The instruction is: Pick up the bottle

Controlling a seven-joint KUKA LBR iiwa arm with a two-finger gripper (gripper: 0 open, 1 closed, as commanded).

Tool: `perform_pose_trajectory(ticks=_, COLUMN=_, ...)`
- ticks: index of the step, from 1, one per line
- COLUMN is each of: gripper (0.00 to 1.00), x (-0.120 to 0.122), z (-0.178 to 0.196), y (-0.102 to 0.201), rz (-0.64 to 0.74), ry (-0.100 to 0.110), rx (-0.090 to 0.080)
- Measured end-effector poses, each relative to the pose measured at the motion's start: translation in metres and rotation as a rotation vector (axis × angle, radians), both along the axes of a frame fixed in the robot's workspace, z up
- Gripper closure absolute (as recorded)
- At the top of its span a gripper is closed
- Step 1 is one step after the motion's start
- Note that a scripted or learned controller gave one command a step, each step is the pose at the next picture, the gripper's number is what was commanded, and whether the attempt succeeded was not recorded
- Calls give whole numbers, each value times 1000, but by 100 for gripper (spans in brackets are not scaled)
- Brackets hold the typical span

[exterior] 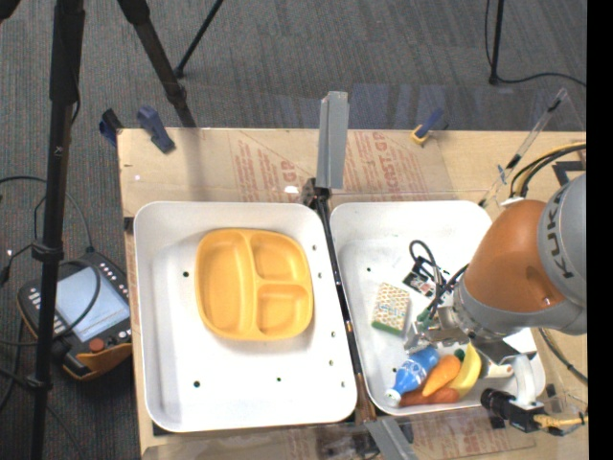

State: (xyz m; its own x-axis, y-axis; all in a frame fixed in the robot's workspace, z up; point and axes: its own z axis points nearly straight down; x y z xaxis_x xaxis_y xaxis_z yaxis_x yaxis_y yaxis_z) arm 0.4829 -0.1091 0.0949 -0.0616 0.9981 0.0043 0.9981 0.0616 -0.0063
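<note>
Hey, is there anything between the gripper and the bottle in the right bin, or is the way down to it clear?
Nothing visible lies between them. The gripper sits right over the blue bottle in the right bin. A carrot and a banana crowd the bottle's right side, and a small box lies up-left, apart from it.

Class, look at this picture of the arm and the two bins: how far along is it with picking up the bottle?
Done: the arm has reached into the right bin, its claw low among the items. In hand: the claw sits just above the blue bottle, which lies on the bin floor beside a carrot and banana; no grip is visible. Left: closing on the bottle and lifting it.
</note>
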Motion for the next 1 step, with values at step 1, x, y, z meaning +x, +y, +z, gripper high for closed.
perform_pose_trajectory(ticks=1, gripper=100, x=39, z=91, y=59, rz=-137, ry=-2, rx=-4)
